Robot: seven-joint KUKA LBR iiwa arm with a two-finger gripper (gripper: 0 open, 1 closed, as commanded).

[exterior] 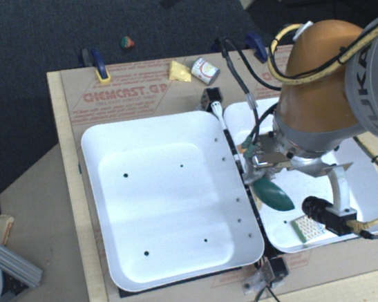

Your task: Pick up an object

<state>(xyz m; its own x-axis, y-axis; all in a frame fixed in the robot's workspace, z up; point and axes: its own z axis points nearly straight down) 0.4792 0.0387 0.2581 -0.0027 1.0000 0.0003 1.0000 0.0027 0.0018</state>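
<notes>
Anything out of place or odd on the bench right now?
Yes. A yellow scrap and a small white box lie on the brown board behind the bins, outside both. A small colored item sits off the bench on the dark floor. Nothing looks spilled or damaged.

You see two bins side by side on the surface; the oval object lies in the right bin, near its left wall.
</notes>
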